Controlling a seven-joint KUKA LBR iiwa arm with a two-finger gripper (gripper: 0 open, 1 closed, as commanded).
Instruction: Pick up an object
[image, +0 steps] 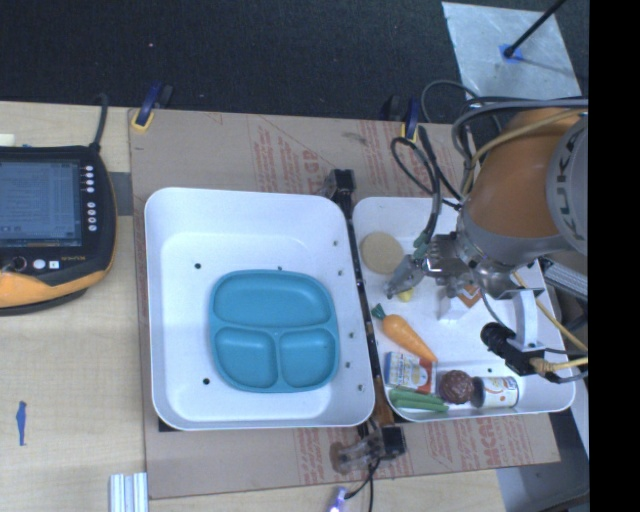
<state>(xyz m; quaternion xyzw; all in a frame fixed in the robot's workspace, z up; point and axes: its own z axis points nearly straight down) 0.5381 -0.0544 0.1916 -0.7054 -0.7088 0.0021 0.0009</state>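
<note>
Gripper (420, 268) (fingers' state unclear) hovers between tan disc (381, 251) and carrot (408, 337).

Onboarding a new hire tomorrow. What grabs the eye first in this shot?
Probably the blue divided plate, alone in the left bin. Next the grey-and-orange arm looming over the right bin from the right, its claw above the bin floor. Then the orange carrot among small items at that bin's front.

Even overhead light, bright on the white bins (165, 300) with mild glare, soft shadow under the arm (520, 190), dark backdrop up top, whole frame slightly soft and grainy.
</note>
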